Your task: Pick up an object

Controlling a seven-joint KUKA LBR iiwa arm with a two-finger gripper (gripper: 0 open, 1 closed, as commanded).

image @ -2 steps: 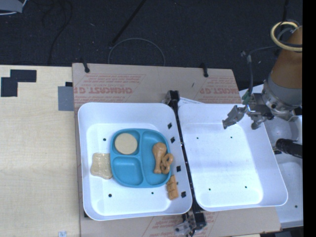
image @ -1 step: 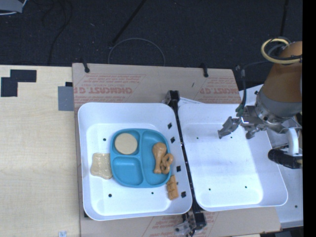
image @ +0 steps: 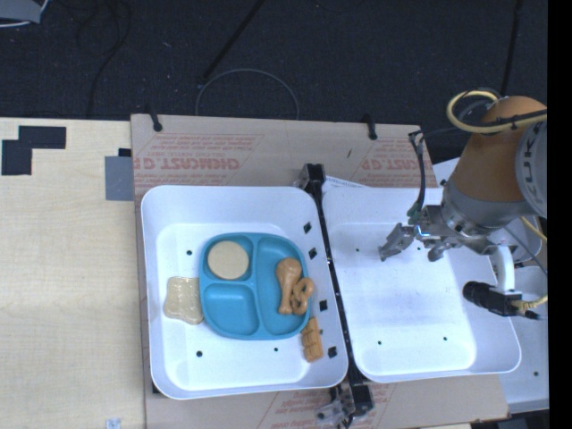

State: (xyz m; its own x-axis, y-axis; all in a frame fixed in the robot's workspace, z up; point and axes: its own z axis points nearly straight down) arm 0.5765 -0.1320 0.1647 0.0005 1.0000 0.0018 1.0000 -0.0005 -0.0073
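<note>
The right bin has a bare floor with open room; the left bin is crowded by a blue tray and food pieces.

Gripper over right bin; blue tray in left bin.

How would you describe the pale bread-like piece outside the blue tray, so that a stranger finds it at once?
Look in the left white bin, where a blue divided tray lies. The piece of toast rests on the bin floor against the tray's left edge. It is pale beige and roughly square, unlike the round cracker and the brown pretzel inside the tray.
</note>
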